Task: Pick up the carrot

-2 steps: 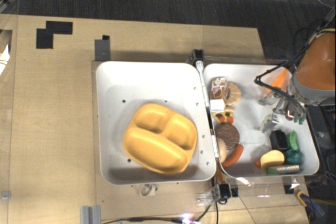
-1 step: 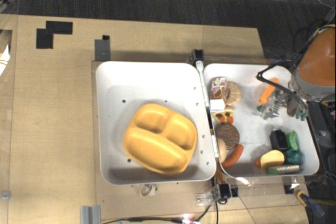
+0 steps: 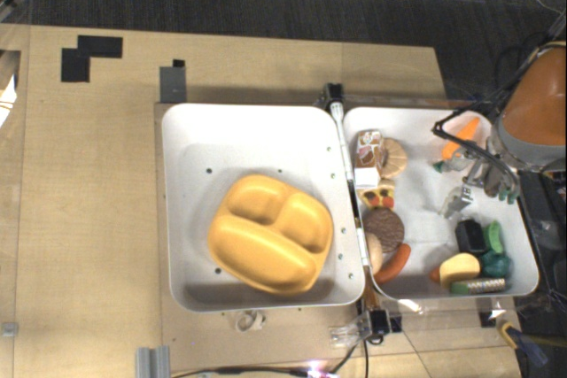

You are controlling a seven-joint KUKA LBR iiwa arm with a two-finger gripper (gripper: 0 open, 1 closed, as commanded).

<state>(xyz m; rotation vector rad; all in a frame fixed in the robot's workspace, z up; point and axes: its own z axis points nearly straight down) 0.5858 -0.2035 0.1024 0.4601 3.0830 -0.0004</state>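
Carrot (image 3: 462,135): orange, lies in the right bin (image 3: 416,124) near its far right corner, partly covered by the arm (image 3: 536,111) and its cabling. A green bit at its left end may be the top. Looks like a toy: probably light, rigid, smooth plastic, so likely to slip. Best hold, I judge, is across the thick middle, fingers square to its length.

Hand (image 3: 461,199): hangs over the same bin, nearer the camera than the carrot, apart from it. Nothing between the fingers; how wide they stand I cannot tell.

Nearby: a black and green block (image 3: 478,236) and a yellow wedge (image 3: 459,266) by the near right corner; sausage (image 3: 394,261) toward the divider. Left bin (image 3: 190,137): large yellow bread-shaped piece (image 3: 270,232). Both bins on the tabletop (image 3: 89,217).
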